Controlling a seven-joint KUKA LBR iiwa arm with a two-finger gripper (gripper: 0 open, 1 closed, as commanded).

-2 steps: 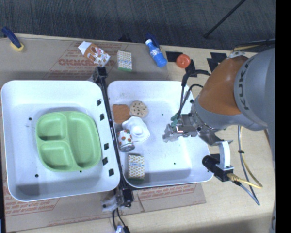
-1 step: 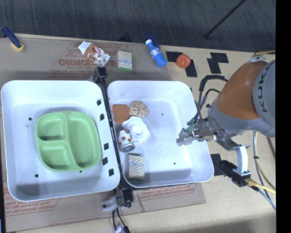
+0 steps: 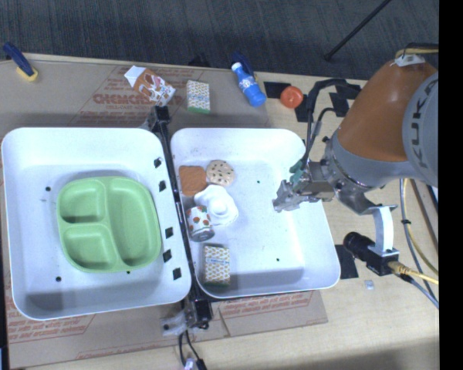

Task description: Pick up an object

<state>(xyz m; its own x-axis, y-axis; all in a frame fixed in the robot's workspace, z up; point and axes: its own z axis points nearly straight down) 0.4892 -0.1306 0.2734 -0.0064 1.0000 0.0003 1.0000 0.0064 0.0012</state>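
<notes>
Objects are clustered along the right bin's (image 3: 316, 264) left side: a patterned packet (image 3: 217, 264) nearest, then a small can (image 3: 200, 223), a white bottle (image 3: 217, 205) and two cookies (image 3: 206, 176). The gripper (image 3: 288, 198) is hung over the bin's right part, well apart from them, on the arm (image 3: 386, 129) entering from the right. Whether it is spread cannot be told.

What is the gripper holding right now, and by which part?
Nothing that shows. The gripper hangs over bare floor in the right bin, apart from the cookie, cup and packet on that bin's left side.
</notes>
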